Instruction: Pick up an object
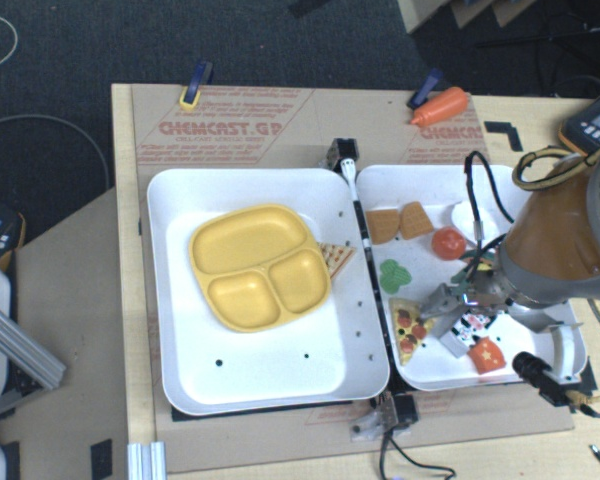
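Note:
My gripper [448, 320] is low inside the right bin [540, 376], near its front middle. Its two grey fingers [438, 301] stand apart, open, with nothing gripped between them. A pizza slice [408, 330] lies just left of the fingertips. A red piece [488, 354] lies just right of them, towards the bin's front. A green leafy piece [394, 274] sits further left and back. A red tomato [448, 243], two brown toast pieces [383, 225] [416, 220] and a white item [467, 215] lie at the back of the bin.
The left bin [180, 348] holds a yellow divided plate [261, 266], with a waffle piece [336, 258] at its right edge. An orange carrot toy [440, 106] and a yellow-blue clamp [194, 86] lie on the cardboard behind the bins. Black cables [477, 193] loop beside the arm.

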Controlling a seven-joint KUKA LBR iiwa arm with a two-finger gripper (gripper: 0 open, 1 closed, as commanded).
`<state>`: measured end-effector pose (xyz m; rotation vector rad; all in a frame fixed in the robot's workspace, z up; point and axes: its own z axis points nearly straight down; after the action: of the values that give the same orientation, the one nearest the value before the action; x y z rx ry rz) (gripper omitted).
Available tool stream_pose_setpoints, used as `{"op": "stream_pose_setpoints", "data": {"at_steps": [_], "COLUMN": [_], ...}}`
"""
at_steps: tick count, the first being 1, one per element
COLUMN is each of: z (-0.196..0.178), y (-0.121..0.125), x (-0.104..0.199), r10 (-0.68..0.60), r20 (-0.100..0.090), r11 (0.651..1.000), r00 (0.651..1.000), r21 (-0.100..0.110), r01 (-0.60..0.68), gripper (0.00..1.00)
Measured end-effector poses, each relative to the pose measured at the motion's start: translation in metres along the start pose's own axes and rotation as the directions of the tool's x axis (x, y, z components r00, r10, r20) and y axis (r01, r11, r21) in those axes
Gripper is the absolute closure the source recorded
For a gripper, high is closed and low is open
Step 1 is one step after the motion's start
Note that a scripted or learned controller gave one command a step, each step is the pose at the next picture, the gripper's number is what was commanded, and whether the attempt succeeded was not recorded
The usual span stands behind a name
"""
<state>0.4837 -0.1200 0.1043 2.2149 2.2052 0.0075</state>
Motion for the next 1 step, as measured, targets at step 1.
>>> {"op": "stream_pose_setpoints", "data": {"at_steps": [1], "z": [-0.0121], "y": [0.0032], "x": [-0.0048], "r10": [0.005], "r20": [0.013], "r11": [1.000], "r00": [1.000], "r21": [-0.016], "r01": [-0.005], "gripper": [1.00]}}
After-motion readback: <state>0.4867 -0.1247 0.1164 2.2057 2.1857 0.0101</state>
